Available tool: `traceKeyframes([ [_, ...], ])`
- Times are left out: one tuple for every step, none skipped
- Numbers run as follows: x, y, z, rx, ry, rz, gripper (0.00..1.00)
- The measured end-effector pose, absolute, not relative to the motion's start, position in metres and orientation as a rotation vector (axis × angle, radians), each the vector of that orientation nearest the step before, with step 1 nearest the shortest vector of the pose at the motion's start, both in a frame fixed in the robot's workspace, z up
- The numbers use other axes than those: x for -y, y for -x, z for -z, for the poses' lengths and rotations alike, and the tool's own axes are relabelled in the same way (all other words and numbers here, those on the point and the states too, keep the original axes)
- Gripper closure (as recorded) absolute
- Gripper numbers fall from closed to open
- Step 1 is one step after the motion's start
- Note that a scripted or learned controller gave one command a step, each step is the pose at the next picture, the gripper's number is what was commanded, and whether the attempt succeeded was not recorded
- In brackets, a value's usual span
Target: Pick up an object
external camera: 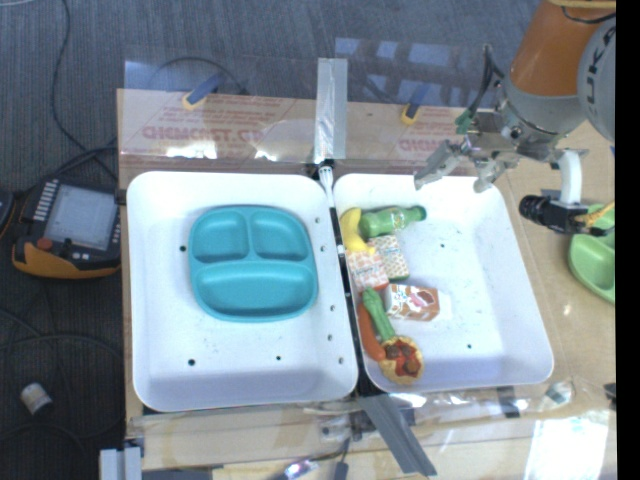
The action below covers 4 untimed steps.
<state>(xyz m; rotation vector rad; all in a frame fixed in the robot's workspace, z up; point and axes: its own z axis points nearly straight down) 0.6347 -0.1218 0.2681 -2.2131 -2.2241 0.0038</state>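
While toy foods (385, 288) are lying bunched along the right bin's (500, 308) nine o'clock wall, the claw (462, 168) is hanging at its twelve o'clock rim, fingers spread, holding nothing, likely lining up a pick.

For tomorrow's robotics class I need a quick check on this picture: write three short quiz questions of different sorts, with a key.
1. True or false: the teal divided plate lies in the right bin.
2. The green bottle lies in: A) left bin B) right bin C) on the floor.
3. Fill in: the gripper hovers over the right bin's ____ edge.

Key: 1 false; 2 B; 3 far.
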Motion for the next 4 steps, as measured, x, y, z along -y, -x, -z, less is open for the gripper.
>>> traceKeyframes([
  [0.104,-0.626,-0.188,2.261,2.176,-0.007,0.0],
  [0.1,-0.62,-0.092,2.25,2.19,-0.002,0.0],
  [0.1,-0.621,-0.099,2.25,2.185,-0.002,1.0],
  [0.047,-0.647,-0.212,2.18,2.26,-0.009,1.0],
])
